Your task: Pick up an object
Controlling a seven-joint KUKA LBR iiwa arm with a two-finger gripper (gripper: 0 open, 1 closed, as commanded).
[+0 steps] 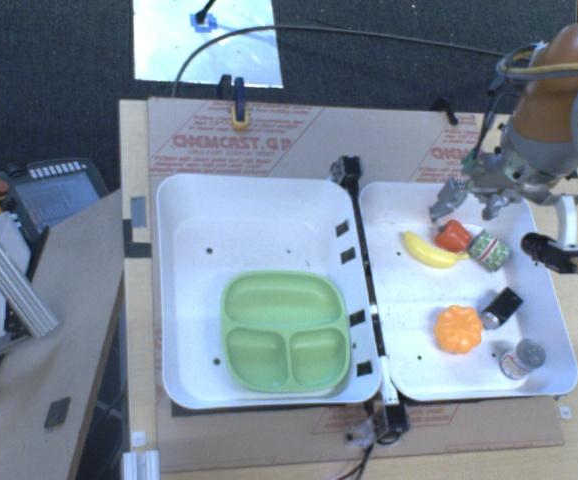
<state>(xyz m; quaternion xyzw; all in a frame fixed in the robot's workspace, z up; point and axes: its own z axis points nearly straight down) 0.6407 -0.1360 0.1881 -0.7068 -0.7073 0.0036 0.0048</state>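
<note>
Just below the spread, empty pincer (471, 200), a small red plastic pepper (453, 235) lies in the right white bin (549, 368), touching the yellow plastic banana (430, 251), whose long axis slants down-right.

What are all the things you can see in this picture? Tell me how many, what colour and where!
Bins: two, white, side by side on the bench.
Divided plate: one, green, left bin.
Banana: one, yellow, right bin.
Red toy: one, red-orange, touching the banana.
Small can: one, green and white, right of the red toy.
Pumpkin: one, orange, right bin.
Black block: one, right bin.
Jar: one, silver-lidded, right bin's near corner.
Gripper: one, grey, above the red toy, fingers apart.
</note>
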